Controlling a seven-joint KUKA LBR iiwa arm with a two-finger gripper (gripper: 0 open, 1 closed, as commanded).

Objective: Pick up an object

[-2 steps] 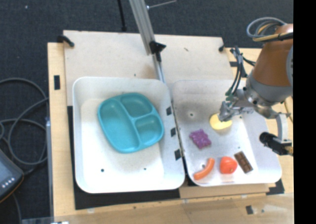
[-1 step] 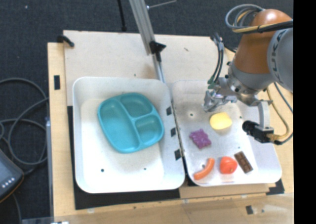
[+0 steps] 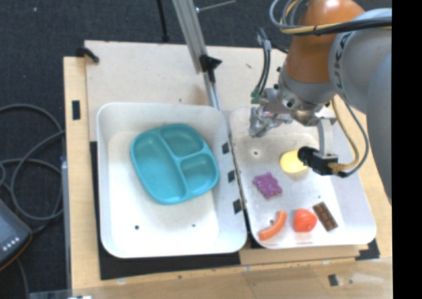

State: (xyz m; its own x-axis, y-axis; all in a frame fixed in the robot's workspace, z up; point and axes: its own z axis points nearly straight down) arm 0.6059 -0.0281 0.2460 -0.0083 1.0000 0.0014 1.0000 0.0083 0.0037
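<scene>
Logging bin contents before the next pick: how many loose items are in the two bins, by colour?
Teal: 1, divided plate, left bin
Yellow: 1, round item
Purple: 1, lumpy piece
Orange: 1, curved piece
Red: 1, round item
Brown: 1, small block
Total: 6, five of them in the right bin

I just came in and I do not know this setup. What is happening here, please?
A grey and orange robot arm reaches into the right bin, with its claw above the bin's far left corner. No object is seen in the claw. In that bin lie a yellow piece, a purple piece, an orange carrot, a red tomato and a brown block. The left bin holds a teal divided plate.
</scene>
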